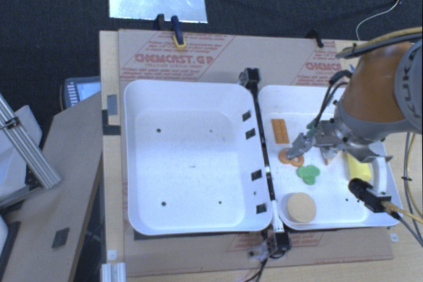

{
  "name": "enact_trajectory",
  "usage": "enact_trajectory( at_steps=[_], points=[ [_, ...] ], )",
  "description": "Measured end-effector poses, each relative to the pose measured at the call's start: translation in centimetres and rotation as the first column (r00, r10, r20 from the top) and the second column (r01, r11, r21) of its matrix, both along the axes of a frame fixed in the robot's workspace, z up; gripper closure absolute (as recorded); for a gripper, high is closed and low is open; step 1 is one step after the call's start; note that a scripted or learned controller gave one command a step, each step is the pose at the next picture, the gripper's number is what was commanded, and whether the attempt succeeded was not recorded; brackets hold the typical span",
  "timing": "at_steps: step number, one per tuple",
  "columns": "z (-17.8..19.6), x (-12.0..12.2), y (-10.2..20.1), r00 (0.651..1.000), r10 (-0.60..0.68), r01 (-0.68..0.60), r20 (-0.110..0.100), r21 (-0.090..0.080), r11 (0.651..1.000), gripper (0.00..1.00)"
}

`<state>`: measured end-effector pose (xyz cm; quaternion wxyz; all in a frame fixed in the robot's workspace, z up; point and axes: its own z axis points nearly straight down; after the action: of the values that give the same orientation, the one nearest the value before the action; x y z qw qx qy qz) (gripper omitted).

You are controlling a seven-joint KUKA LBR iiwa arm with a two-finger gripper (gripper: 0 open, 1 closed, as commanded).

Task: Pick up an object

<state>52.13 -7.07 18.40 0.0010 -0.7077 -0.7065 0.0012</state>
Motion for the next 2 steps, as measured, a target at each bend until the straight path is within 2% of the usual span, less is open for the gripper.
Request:
enact_trajectory(
  at_steps=[1, 2],
  points=[
    [-6.2, -3.5, -6.6, 1.000, -0.005, 0.005, -0.003, -0.002, 1.000, 0.00],
    [-4.9, -3.1, -6.1, 1.000, 0.004, -0.004, 0.006, 0.000, 1.000, 1.00]
  ],
)
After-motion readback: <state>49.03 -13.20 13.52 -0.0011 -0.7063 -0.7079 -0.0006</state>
